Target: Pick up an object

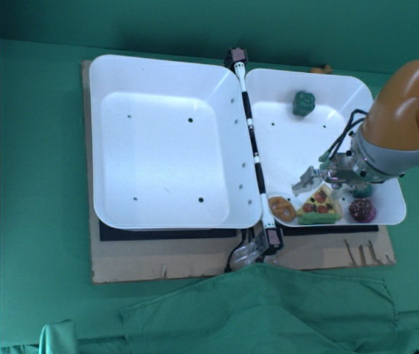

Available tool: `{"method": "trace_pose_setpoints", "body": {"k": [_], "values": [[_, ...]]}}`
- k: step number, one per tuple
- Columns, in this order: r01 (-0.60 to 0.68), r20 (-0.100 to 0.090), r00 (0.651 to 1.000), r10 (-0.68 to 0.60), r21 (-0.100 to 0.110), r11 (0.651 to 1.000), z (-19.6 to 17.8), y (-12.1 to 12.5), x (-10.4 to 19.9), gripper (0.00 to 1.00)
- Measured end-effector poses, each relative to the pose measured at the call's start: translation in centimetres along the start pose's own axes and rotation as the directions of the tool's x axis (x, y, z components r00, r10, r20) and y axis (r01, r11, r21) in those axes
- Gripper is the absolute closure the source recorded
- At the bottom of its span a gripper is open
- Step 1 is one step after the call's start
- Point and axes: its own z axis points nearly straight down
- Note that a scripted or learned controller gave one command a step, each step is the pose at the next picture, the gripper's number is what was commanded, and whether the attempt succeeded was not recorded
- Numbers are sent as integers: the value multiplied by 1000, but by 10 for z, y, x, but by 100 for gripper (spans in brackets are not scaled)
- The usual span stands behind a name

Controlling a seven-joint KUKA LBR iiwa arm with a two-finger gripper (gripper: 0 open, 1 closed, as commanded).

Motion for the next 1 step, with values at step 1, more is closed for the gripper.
{"method": "trace_pose_setpoints", "body": {"k": [1], "values": [[-9, 6, 1000, 9, -12, 1000, -16, 1, -5, 100]]}}
